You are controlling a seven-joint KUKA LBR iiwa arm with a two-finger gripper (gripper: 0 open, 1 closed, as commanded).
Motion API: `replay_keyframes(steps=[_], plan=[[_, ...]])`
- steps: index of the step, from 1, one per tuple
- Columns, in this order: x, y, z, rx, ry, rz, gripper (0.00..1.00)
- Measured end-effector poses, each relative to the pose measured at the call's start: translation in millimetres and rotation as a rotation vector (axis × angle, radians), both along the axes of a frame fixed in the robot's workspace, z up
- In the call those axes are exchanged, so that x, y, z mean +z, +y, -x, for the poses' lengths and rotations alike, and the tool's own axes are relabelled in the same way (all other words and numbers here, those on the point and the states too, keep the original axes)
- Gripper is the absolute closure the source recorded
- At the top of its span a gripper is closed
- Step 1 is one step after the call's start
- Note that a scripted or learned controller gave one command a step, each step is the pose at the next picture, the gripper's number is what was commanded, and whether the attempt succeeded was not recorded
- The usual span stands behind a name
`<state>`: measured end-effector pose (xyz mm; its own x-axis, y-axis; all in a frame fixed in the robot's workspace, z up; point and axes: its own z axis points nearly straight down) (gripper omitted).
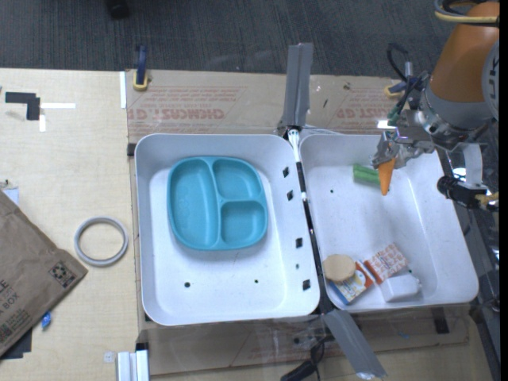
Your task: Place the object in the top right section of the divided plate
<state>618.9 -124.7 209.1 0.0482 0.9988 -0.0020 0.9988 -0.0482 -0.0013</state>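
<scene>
Two fingers of my gripper (386, 167) pinch a toy carrot (384, 177), orange tip hanging down, above the right bin (444, 236), lifted clear for carrying to the blue divided plate (217, 204) in the left bin (155, 236).

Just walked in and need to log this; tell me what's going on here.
The arm's gripper hangs over the right bin, with an orange carrot-shaped toy dangling from its fingers beside a green piece. The blue divided plate waits in the left bin. A round cookie-like item and packets lie in the right bin.
</scene>
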Motion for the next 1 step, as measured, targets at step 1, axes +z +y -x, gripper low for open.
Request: replay_keyframes(steps=[1], plan=[[-117.9,29.2,67.1,0.032,0.002,-0.002,1.0]])
